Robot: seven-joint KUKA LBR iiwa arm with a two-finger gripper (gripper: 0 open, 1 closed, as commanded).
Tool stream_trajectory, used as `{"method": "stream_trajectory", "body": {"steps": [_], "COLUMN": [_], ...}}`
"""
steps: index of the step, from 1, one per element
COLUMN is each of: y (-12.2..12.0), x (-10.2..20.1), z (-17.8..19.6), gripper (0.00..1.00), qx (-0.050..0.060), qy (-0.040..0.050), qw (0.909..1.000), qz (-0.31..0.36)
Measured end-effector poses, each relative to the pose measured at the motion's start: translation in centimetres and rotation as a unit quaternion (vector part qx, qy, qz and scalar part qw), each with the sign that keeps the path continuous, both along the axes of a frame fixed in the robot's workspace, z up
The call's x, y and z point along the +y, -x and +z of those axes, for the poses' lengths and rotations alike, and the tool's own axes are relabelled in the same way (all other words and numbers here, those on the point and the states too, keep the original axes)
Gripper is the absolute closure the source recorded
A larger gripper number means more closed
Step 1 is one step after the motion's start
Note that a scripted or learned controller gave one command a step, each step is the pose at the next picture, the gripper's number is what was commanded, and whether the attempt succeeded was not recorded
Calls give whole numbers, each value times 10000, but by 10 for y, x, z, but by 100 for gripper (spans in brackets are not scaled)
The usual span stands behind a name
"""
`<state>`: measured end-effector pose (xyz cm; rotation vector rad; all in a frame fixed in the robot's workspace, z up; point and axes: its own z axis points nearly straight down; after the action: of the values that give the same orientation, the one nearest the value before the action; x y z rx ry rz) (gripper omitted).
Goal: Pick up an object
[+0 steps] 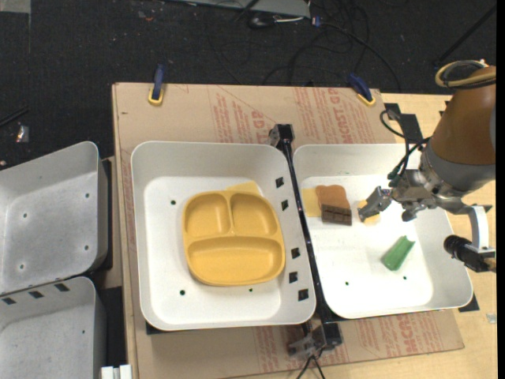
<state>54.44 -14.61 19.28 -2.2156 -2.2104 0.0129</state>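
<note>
Currently: end effector point(377, 204) over right bin point(450, 294), finger state cannot be told, nothing seen held.
Candidates: brown block point(334, 203) at its 9 o'clock, yellow piece point(369, 212) touching underneath, green block point(398, 253) at 5 o'clock. Risk: closing between brown and yellow pieces, nudging both, gripping neither. Divider point(296, 212) crowds brown block. Left bin point(158, 212): yellow tray point(233, 238).

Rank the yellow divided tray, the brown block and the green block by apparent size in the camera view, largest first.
1. yellow divided tray, by far the largest, in the left bin.
2. and 3. brown block and green block, both in the right bin; they look about alike, so I won't rank them.
</note>
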Motion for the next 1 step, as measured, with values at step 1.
{"method": "stream_trajectory", "body": {"steps": [1], "y": [-3], "x": [0], "z": [7], "gripper": [0], "qx": [-67], "qy": [11], "qw": [10000], "qz": [16]}}
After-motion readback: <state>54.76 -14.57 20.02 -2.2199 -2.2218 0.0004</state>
